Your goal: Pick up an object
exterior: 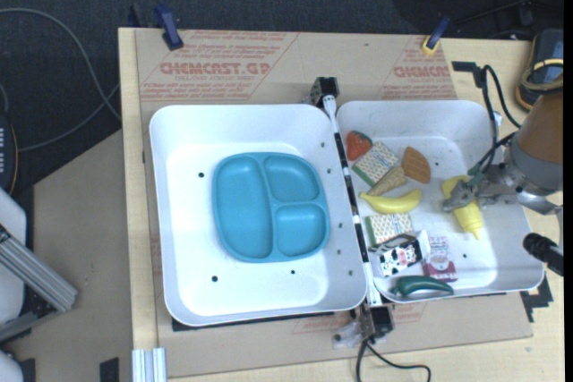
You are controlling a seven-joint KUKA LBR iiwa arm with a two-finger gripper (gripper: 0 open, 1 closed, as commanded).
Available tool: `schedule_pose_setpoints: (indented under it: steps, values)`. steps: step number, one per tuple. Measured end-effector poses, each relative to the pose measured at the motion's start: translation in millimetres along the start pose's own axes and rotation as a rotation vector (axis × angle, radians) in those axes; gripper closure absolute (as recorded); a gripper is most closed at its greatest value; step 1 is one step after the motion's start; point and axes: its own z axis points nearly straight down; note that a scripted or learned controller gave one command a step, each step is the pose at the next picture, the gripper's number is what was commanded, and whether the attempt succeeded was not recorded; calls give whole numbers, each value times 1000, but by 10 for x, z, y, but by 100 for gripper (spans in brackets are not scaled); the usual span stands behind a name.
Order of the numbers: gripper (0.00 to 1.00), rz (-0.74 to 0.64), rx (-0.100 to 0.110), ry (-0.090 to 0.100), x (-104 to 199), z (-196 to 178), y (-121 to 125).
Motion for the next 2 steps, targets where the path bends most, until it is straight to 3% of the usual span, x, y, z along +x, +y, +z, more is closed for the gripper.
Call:
schedule_pose_setpoints:
  steps: [1,2]
  values:
    - [100,-4,-3,1,982,-138,525]
    - [100,-4,-3,2,1784,-914,781]
